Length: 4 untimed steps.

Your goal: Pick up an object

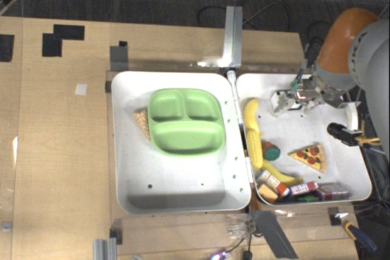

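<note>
My gripper [282,101] hangs over the upper part of the right bin [292,131], at the end of the grey arm with its orange band [341,45]. Nothing shows in its grasp. Left of and below it lies a long yellow banana-like piece [250,131] along the bin's left wall. A pizza slice [309,156] lies lower right of the gripper. A small green and red toy [270,151] sits next to the yellow piece. A second yellow piece [281,175] and several small packets [292,189] crowd the bin's front edge.
The left bin [170,182] holds a green divided plate [184,120] with a tan waffle-like piece [141,123] tucked at its left edge. A metal post [233,36] stands behind the wall between the bins. A purple packet [332,193] lies at the right bin's front right.
</note>
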{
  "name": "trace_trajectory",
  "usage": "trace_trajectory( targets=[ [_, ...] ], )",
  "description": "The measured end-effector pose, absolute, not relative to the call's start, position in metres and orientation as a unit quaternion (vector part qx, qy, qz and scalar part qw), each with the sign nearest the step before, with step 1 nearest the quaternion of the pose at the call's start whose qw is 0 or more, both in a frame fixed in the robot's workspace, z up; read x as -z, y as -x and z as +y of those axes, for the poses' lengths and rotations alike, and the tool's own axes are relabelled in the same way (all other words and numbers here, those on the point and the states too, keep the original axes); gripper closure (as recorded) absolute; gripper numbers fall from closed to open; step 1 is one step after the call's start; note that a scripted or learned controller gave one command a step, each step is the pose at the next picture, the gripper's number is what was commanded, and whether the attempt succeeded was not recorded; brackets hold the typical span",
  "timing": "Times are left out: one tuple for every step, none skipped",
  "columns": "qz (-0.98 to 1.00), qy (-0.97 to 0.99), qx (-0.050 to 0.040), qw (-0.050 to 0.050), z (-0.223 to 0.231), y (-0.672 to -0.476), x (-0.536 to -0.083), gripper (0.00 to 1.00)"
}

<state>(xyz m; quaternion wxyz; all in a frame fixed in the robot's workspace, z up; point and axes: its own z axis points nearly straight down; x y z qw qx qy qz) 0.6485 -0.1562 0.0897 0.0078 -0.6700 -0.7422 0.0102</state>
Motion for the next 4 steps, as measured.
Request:
trace_trajectory(
  targets=[
    [-0.743, 0.669, -0.0103, 0.005, -0.157, -0.65, -0.103, 1.0],
    [-0.744, 0.668, -0.0094, 0.003, -0.157, -0.651, -0.103, 0.0],
    [-0.713, 0.701, -0.0201, 0.009, -0.125, -0.655, -0.091, 0.0],
    [-0.696, 0.717, -0.0242, 0.011, -0.121, -0.657, -0.091, 0.0]
  ],
)
